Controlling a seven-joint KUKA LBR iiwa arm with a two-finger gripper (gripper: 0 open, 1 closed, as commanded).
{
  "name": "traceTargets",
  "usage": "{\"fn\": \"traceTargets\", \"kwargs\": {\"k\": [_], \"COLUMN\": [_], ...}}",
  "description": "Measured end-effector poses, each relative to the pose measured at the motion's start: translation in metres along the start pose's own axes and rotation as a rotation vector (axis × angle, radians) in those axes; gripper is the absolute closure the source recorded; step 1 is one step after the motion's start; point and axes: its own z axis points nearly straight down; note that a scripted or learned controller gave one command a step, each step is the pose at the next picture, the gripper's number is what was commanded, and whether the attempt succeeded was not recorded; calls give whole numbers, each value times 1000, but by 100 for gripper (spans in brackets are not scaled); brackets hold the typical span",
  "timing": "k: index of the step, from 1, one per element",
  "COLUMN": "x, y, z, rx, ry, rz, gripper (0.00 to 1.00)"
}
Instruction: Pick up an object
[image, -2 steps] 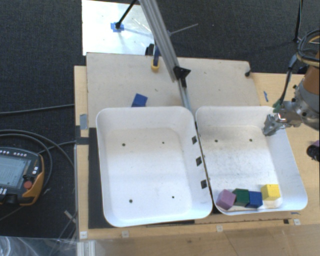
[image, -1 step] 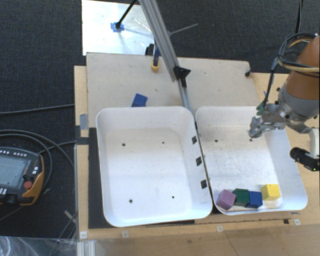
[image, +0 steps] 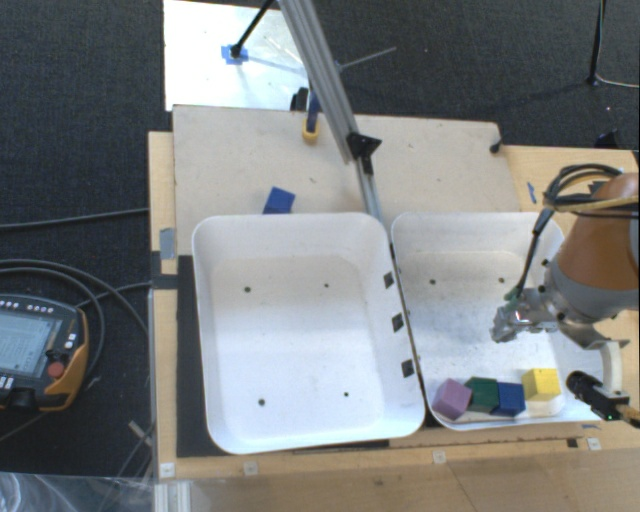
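The tool (image: 508, 325), grip state unclear, hovers just above the purple block (image: 451, 398) and its neighbours

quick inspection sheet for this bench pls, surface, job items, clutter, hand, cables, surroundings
surface: tan bench bearing the left bin and the right bin side by side
job's things: purple block, green block, blue block and yellow block in a row at the right bin's near edge
clutter: a loose blue block on the bench behind the left bin
grippers: hand over the right bin, above the row of blocks; nothing seen held
cables: black cables on the floor to the left
surroundings: teach pendant on dark carpet
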Motion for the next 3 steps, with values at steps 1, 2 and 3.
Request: {"fn": "traceTargets", "kwargs": {"k": [1,2,3], "x": [-39,-21,1], "y": [-2,32,65], "z": [-126,-122,-107], "rx": [-18,-12,-12], "ry": [-6,-2,-2], "rz": [-2,-10,-10], "gripper": [100,100,100]}}
